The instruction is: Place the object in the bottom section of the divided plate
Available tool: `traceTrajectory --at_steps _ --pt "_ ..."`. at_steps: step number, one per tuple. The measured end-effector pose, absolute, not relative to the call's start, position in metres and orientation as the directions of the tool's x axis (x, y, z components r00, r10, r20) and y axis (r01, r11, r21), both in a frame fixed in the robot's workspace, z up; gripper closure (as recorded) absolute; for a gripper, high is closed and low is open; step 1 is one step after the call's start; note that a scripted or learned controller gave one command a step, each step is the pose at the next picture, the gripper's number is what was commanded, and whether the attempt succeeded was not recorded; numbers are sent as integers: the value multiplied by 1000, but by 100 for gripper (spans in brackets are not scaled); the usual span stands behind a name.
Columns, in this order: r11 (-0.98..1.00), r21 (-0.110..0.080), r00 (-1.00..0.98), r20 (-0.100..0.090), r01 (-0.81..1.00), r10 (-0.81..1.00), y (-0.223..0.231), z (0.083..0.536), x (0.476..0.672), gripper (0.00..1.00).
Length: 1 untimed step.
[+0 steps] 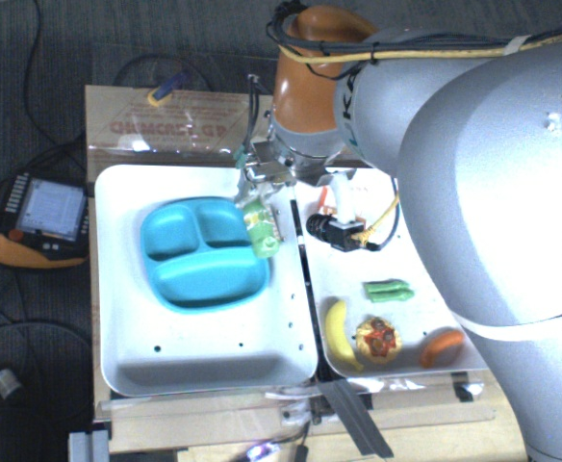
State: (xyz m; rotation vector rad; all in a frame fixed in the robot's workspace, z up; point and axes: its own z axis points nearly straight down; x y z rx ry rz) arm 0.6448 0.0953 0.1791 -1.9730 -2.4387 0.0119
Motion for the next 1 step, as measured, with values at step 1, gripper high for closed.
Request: traceTrajectory --at_steps 1 --pt "-64 -11 64 -3 998 998 171 184 605 100"
